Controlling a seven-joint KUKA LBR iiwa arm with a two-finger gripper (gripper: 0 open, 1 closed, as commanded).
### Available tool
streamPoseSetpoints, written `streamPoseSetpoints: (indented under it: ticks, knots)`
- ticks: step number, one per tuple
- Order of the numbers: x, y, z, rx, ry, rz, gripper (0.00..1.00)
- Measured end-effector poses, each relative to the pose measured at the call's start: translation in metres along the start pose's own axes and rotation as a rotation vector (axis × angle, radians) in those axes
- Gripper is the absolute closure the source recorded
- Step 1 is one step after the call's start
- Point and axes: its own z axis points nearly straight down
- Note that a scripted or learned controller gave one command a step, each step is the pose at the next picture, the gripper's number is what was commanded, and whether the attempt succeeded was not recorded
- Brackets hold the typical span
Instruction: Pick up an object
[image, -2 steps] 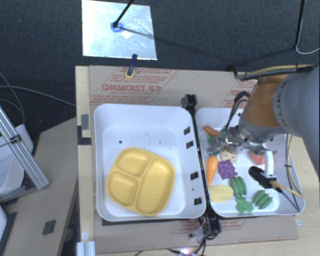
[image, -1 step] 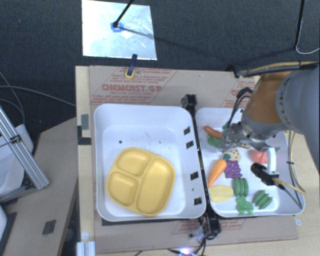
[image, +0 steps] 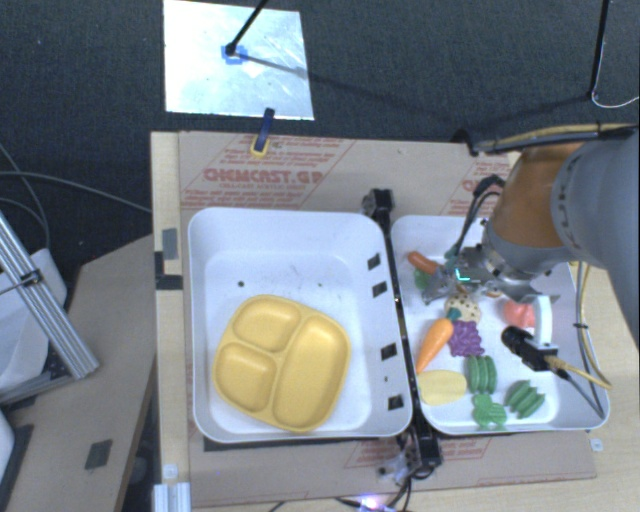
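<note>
My gripper (image: 447, 286) hangs low over the upper left part of the right bin (image: 572, 425), with the arm reaching in from the right. Just up and left of it lies a small red-orange sausage (image: 422, 262). Right below it are a speckled tan piece (image: 463, 309), an orange carrot (image: 433, 345) and purple grapes (image: 465, 340). A pink-red piece (image: 518, 312) lies partly hidden under the wrist. Nothing shows between the fingers.
The front of the right bin holds a pale yellow piece (image: 443, 386) and three green vegetables (image: 481, 374) (image: 488, 410) (image: 525, 398). The left bin (image: 290, 240) holds a yellow divided plate (image: 282, 362). A black divider (image: 392, 300) runs between the bins.
</note>
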Motion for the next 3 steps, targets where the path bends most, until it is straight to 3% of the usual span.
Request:
streamPoseSetpoints:
  ticks: [1, 2, 3]
  knots:
    - [0.000, 0.001, -0.011, -0.003, 0.000, 0.000, 1.00]
    - [0.000, 0.001, -0.011, -0.002, 0.000, 0.000, 0.00]
    - [0.000, 0.002, -0.022, -0.005, 0.000, 0.000, 1.00]
